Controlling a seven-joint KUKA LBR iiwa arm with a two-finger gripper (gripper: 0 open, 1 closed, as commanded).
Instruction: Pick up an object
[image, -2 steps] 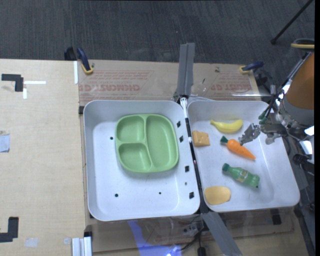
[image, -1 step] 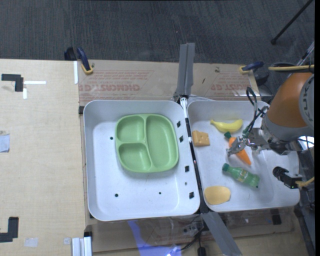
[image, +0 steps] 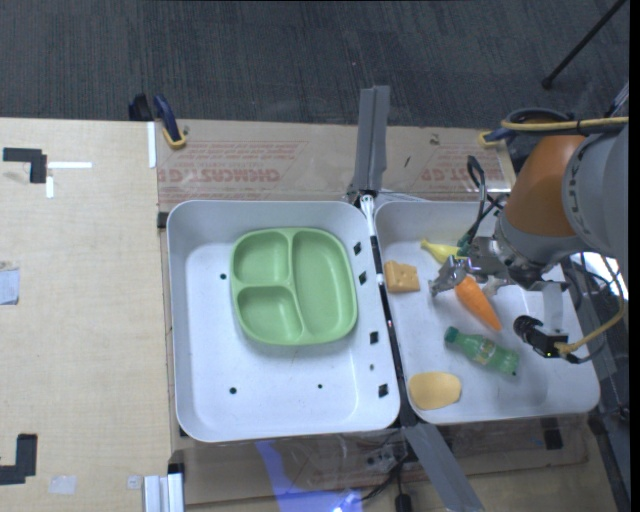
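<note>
Dark carpet lies behind a pale wooden table (image: 80, 330) that carries two white bins side by side. In the left bin (image: 200, 390) sits a green divided plate (image: 295, 287). The right bin (image: 560, 400) holds a carrot (image: 480, 305), a yellow banana (image: 438, 249), a tan bread piece (image: 402, 277), a green bottle (image: 484, 351) and a yellow potato-like piece (image: 436, 390).

The tool (image: 450, 275) hangs low at the carrot's upper end, between banana and carrot; whether it is released or clenched cannot be told, and nothing is plainly seen between its tips.

The carrot lies in the middle of the right bin, its long axis slanting from upper left to lower right, the narrow tip toward the lower right. A good grasp would probably close across that axis near the thick end, keeping clear of the banana just beside it, then lift straight up.
</note>
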